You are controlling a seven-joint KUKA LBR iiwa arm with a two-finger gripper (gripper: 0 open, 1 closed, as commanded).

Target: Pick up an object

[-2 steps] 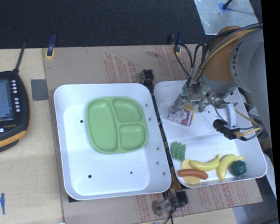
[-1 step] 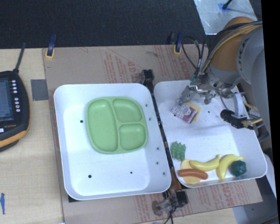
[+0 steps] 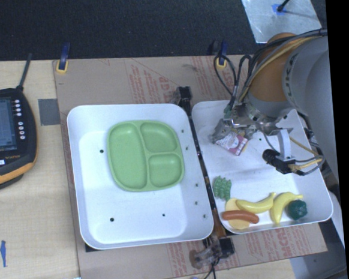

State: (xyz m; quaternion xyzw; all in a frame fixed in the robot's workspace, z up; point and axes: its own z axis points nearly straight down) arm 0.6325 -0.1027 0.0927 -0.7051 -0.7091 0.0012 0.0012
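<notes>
My gripper point(image 3: 232, 127) is low over the far left part of the right bin point(image 3: 315, 182). Directly under and in front of it lies a crumpled white and pink packet point(image 3: 235, 143), which it touches or nearly touches. Near the bin's front lie a green leafy toy point(image 3: 222, 187), two yellow bananas point(image 3: 259, 204), a red sausage point(image 3: 239, 218) and a dark green round piece point(image 3: 297, 209).
The left bin point(image 3: 95, 202) holds a green divided plate point(image 3: 144, 154). A teach pendant point(image 3: 2, 134) lies on the bench at far left. The arm's grey body and cables point(image 3: 290, 84) hang over the right bin's far right corner.
</notes>
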